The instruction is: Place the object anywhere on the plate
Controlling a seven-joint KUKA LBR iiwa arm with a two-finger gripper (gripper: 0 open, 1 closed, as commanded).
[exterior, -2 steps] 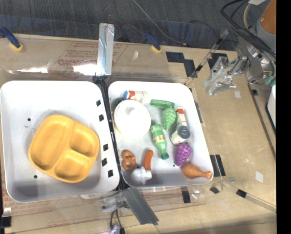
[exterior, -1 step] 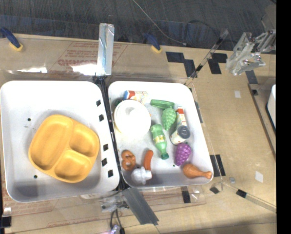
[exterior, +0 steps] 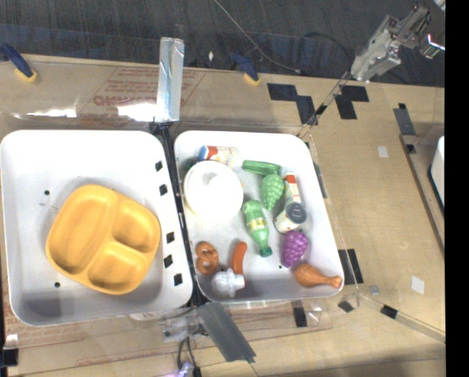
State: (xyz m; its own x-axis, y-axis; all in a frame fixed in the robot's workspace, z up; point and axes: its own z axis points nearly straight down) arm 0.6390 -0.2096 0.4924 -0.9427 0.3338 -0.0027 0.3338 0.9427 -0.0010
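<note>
White bench bins (exterior: 14, 234) are seen side by side. Nearest, in the right bin's front, a white fitting (exterior: 227, 283), a pretzel (exterior: 206, 257), a sausage (exterior: 239, 255) and a drumstick (exterior: 316, 275) are noted. Behind them purple grapes (exterior: 294, 247), a green bottle (exterior: 257, 226) and a white lid (exterior: 213, 188) are found. The yellow plate (exterior: 102, 237) is set apart in the left bin. Farthest, the pincer (exterior: 365, 67) is seen above the bench beyond the bins; its opening cannot be told.

The plate (exterior: 102, 238) lies in the left bin (exterior: 22, 163); toys fill the right bin (exterior: 316, 203).
</note>
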